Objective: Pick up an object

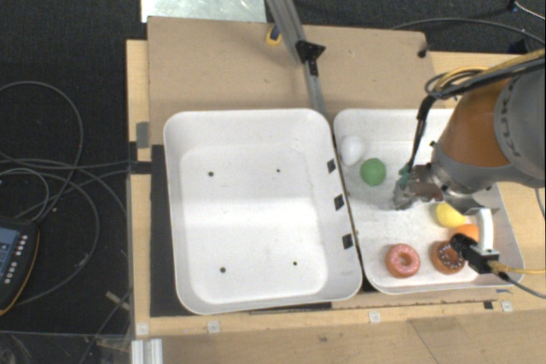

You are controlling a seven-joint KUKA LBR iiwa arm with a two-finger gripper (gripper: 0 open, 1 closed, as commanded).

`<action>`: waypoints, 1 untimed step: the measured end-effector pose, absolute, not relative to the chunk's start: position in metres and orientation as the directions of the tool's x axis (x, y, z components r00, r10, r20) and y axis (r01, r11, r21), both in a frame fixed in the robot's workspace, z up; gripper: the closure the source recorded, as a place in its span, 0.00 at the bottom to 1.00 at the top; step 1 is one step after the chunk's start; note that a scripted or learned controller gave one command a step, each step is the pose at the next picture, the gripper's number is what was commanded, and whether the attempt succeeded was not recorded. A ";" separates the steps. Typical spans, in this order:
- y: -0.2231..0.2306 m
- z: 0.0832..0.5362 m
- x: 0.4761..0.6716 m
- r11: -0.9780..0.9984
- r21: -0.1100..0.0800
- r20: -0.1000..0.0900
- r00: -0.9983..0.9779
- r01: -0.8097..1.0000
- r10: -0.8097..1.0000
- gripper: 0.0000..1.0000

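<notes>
One fixed camera looks down at a slant from above; the brown wooden desk (pixel 222 68) and two shallow white plastic bins (pixel 256 209) fill mid-frame; dark carpeted floor (pixel 60 55) borders left and top.

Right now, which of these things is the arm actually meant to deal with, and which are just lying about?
For the job:
green ball
white ball
yellow toy
pink doughnut
brown doughnut
right bin
tool

Just lying about:
left bin
metal pole
cables on the floor
</notes>
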State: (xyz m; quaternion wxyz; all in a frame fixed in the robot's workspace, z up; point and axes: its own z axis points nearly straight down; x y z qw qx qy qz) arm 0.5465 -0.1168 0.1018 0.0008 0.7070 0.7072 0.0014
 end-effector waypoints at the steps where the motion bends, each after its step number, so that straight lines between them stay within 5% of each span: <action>1: -0.113 0.148 0.542 0.004 0.005 -0.001 -0.004 1.000 1.000 1.00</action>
